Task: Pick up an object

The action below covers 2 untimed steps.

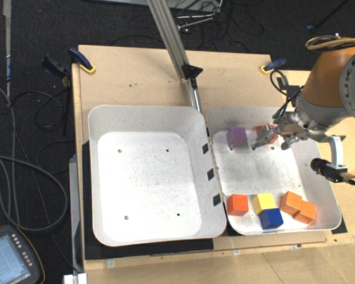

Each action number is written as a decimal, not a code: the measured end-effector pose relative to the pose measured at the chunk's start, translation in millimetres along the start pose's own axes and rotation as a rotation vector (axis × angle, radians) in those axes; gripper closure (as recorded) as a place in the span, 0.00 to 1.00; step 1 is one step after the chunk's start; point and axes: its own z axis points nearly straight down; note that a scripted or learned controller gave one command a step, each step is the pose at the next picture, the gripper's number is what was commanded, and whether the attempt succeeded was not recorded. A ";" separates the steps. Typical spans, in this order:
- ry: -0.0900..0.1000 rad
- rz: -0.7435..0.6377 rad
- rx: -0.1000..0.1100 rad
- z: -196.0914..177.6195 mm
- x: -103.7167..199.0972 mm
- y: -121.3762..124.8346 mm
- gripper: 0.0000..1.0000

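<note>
— Dark floor and trailing cables ring the bench [165, 78], with two white bins set side by side on it. What lies nearest the camera?

— Along the near wall of the right bin [319, 223] sits a cluster: an orange block [237, 204], a yellow block [263, 202], a blue block [271, 218] touching the yellow one, and two more orange pieces [299, 206] pressed into the corner. Packed that tightly against the wall, they probably leave fingers little room to slip around any one of them.

— And the left bin [106, 158]?

— Bare speckled floor, likely the drop side.

— Farther back?

— A purple block [237, 137] stands alone near the far end of the right bin, well apart from the cluster, so it looks the easier target. Just beside it, on the arm's side, hangs the gripper [270, 136], low over the bin, reaching in from the right. Something reddish shows at its tip; whether that is a held object or part of the tool cannot be told, nor whether the fingers are spread or pressed together.

— So nothing is lifted?

— None that can be confirmed; the purple block rests on the bin floor, untouched.
</note>
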 end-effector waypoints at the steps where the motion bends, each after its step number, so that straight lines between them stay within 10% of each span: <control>1: -0.001 0.002 -0.002 46.1 -5.1 -5.1 0.00; 2: -0.001 0.001 -0.004 65.9 -4.7 -5.1 0.00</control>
